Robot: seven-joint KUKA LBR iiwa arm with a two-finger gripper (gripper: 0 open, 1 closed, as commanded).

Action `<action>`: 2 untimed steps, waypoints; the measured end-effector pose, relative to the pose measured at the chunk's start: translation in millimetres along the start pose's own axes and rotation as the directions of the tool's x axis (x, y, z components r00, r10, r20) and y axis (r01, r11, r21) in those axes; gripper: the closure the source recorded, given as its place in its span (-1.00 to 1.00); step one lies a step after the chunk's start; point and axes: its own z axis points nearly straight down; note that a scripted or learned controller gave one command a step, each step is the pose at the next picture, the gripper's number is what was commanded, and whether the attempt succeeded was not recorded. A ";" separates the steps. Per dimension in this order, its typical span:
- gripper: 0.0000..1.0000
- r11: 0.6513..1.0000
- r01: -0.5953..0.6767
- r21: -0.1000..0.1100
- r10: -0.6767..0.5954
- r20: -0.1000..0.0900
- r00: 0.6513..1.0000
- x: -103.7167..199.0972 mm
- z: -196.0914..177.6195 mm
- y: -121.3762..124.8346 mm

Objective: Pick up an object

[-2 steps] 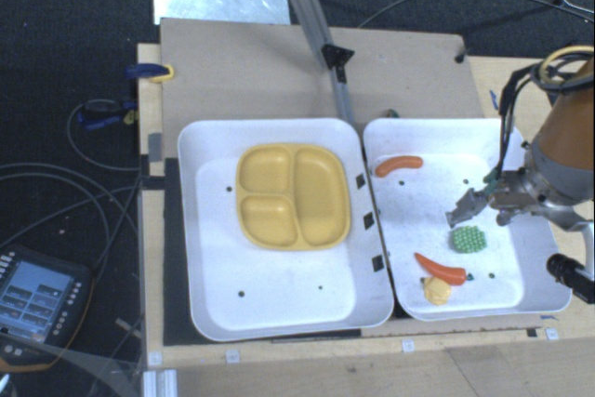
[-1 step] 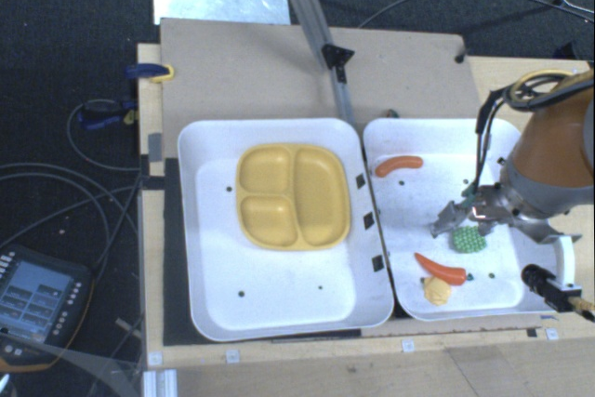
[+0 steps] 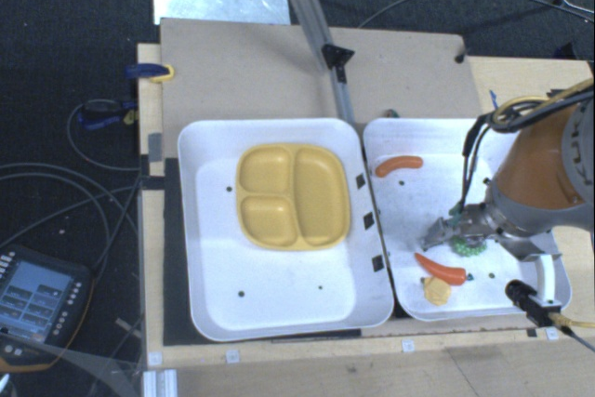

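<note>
Nearest the camera, along the front edge of the right bin (image 3: 409,307), lies a small yellow piece (image 3: 436,291), and just behind it, touching or nearly so, an orange-red carrot-like piece (image 3: 442,271) set at a slant. Above those my gripper (image 3: 453,233) is down inside the same bin, right over a green knobbly object (image 3: 468,245) — the green shows just under and beside my metal parts, but I cannot tell whether anything sits between the tips, nor how wide they stand. My wrist, grey with its orange band (image 3: 544,172), comes in from the right over the bin's rim, cables looping above it.

Further back in the right bin, near its far left corner, an orange sausage-shaped piece (image 3: 399,165) lies well apart from the rest.

The left bin (image 3: 279,293) holds a yellow divided plate (image 3: 293,195) with three compartments, resting toward the bin's far half. Behind both bins the tan bench (image 3: 242,70) runs back, with a grey pole (image 3: 307,5) crossing it at a slant — and dark carpet beyond.
</note>
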 end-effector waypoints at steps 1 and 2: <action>1.00 1.000 0.000 -0.008 0.000 0.001 1.000 0.0 -14.0 2.3; 1.00 1.000 0.004 -0.004 -0.004 0.000 1.000 -5.7 -58.6 2.8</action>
